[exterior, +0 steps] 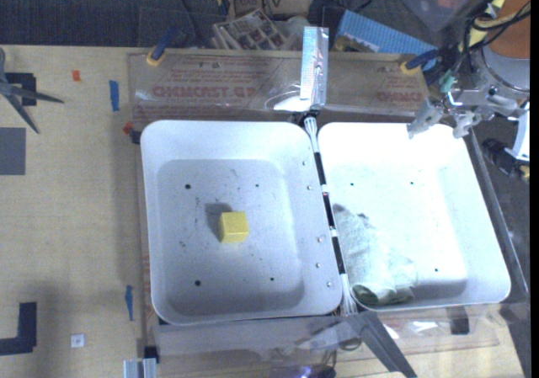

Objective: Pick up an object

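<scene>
Near the middle of the left bin (168,149) sits a small yellow block (234,226), alone on the grey floor. Along the near left side of the right bin (472,199) lies a crumpled white cloth (375,258), its rolled end touching the near wall. Above that bin's far right corner hangs the gripper (441,118); whether it is released or clenched I cannot tell.

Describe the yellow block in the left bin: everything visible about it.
The yellow block is a small cube-like piece, plain yellow, matte, possibly foam or wood. It sits flat on the floor of the left bin, near the middle, turned slightly askew to the walls. A dark shadow falls to its upper left. Nothing touches it but the bin floor.
</scene>
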Controlling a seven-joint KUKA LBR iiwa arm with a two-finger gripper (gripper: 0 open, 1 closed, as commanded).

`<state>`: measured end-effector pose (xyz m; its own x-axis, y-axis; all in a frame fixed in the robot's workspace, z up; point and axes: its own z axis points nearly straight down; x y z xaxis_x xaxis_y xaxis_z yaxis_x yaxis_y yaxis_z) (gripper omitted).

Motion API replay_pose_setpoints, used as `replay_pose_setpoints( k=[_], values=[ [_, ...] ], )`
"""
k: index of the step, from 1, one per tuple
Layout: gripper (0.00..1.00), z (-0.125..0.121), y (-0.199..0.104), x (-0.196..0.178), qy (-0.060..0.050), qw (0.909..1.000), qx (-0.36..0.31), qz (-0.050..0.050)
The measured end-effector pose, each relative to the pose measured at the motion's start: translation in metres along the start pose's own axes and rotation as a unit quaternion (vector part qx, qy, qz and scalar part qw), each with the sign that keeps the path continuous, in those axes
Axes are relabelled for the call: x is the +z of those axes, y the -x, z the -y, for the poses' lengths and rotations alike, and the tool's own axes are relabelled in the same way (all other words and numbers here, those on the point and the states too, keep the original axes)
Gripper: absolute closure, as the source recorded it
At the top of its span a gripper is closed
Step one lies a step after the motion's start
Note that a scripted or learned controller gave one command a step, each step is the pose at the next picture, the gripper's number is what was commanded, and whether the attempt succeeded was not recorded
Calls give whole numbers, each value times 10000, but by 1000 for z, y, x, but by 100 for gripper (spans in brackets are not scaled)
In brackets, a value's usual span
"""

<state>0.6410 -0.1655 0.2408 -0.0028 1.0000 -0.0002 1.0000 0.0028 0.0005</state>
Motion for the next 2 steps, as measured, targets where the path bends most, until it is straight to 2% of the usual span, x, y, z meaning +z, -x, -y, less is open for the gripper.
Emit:
replay_pose_setpoints(
  k=[2],
  values=[
    [0,0,0,0,0,10000,0,0]
  ],
)
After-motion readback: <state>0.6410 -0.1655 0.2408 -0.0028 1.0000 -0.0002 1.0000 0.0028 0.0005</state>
